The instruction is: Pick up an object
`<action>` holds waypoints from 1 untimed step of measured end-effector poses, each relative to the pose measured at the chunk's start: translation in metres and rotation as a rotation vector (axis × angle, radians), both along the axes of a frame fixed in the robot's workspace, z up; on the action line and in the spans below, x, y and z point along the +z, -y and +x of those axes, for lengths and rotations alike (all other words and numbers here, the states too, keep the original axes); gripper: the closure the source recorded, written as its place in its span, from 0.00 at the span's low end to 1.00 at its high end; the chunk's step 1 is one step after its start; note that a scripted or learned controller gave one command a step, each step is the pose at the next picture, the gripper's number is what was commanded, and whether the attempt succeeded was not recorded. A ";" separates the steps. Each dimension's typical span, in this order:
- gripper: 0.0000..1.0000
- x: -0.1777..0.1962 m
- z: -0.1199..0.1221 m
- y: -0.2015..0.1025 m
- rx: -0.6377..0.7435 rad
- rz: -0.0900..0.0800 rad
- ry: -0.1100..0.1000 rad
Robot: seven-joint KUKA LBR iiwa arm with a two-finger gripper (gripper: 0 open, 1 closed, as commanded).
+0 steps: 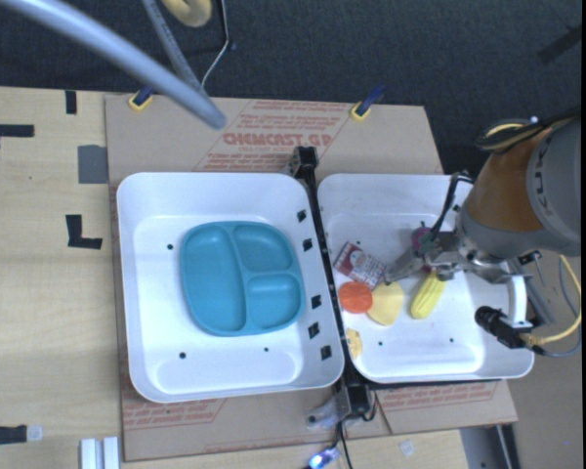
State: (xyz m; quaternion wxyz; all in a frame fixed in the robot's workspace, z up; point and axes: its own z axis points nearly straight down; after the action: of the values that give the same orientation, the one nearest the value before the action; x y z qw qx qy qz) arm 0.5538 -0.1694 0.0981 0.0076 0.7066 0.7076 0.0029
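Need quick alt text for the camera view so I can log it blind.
The gripper sits low in the right bin, beside a yellow corn cob, a pale yellow piece, an orange piece and a wrapper. The left bin holds a blue divided plate.

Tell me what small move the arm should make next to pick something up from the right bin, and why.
Probably a short drop straight down onto the yellow corn-shaped piece. The gripper sits right above its upper end in the right bin, and nothing appears held yet. The orange piece and pale yellow piece lie further left, so the corn is the nearest target. Finger state is unclear from this angle.
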 end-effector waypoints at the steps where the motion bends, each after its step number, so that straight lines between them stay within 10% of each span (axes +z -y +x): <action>1: 1.00 0.012 0.001 -0.001 0.002 0.000 0.003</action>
State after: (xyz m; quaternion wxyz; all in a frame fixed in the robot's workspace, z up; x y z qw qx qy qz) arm 0.5552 -0.1685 0.1102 0.0088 0.7059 0.7083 0.0039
